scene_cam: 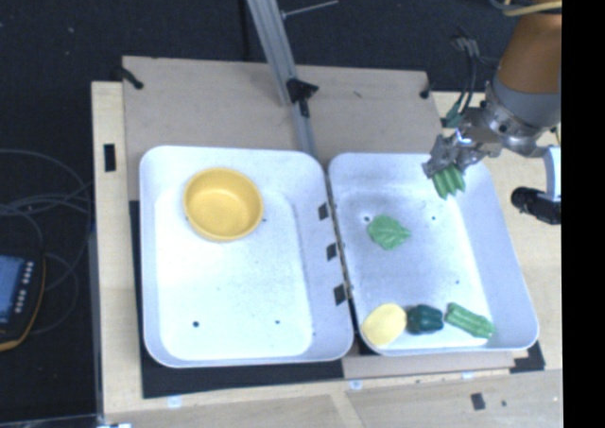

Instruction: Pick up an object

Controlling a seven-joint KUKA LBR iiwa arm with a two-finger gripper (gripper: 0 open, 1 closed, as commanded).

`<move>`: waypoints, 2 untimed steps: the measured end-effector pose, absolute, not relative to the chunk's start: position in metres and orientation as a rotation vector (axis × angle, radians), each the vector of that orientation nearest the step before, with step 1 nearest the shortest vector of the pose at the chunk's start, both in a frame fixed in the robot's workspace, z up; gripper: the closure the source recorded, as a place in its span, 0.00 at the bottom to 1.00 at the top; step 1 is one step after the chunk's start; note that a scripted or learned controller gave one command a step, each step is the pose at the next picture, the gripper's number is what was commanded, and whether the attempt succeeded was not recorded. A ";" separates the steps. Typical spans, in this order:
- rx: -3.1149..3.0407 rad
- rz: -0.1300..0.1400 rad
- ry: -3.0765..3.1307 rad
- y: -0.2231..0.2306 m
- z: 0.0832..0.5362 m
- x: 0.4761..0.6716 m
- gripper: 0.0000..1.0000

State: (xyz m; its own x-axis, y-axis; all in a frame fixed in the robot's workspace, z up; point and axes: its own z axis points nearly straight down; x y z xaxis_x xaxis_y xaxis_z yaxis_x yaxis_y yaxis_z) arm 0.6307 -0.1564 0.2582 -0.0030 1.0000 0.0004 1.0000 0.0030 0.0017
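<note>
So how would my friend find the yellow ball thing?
Look in the right bin, along its near edge. Three things sit in a row there, and the yellow ball is at the left end, beside the dark green piece. It is the only round yellow one in that bin.

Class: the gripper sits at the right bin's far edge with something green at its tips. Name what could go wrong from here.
1. The green item at the gripper hangs from the very tips, so the grasp looks shallow and it may slip out.
2. It sits near the right bin's far rim, so a drop could bounce outside.
3. A fall inward could land on the leafy piece.
</note>
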 end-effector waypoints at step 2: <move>2.219 0.001 2.224 -0.069 0.245 0.599 1.00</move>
